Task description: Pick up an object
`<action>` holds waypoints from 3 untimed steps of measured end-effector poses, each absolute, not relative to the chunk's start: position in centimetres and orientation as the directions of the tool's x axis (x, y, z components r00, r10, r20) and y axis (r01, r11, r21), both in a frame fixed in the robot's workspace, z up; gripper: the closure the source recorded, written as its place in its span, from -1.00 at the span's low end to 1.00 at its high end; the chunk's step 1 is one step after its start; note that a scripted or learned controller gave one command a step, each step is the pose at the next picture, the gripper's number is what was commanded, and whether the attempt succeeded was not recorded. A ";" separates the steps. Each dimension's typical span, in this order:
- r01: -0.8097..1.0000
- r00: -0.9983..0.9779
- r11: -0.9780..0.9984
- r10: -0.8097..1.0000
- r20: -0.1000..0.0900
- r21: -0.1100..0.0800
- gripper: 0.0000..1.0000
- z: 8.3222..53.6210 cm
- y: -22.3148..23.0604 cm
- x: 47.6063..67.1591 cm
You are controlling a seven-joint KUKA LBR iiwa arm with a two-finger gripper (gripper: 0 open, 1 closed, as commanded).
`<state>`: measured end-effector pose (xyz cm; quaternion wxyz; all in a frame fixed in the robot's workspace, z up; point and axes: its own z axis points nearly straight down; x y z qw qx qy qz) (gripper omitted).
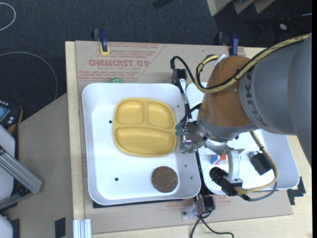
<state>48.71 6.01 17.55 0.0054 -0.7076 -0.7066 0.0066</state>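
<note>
Nothing is picked yet: my gripper (187,139) sits at the yellow plate's (144,127) right rim; whether it is apart or together, I cannot tell.

red print runs across the far strip of the brown board (124,58) under the bins, and the big line reads roughly "chemcast g p", its last letters unclear. smaller red lines sit above and below it, too fine to make out. on the grey arm (277,88), dark letters curve along the casing edge near the orange band, cut off and not readable with any certainty.
</note>
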 end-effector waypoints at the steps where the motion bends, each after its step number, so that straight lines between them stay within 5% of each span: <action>1: 1.000 0.001 -0.001 1.000 0.001 0.016 1.00 32.8 3.1 48.1; 2: 1.000 -0.008 0.008 1.000 0.001 -0.009 1.00 26.5 11.0 47.8; 3: 1.000 -0.005 0.005 1.000 0.005 0.014 1.00 38.7 13.0 48.0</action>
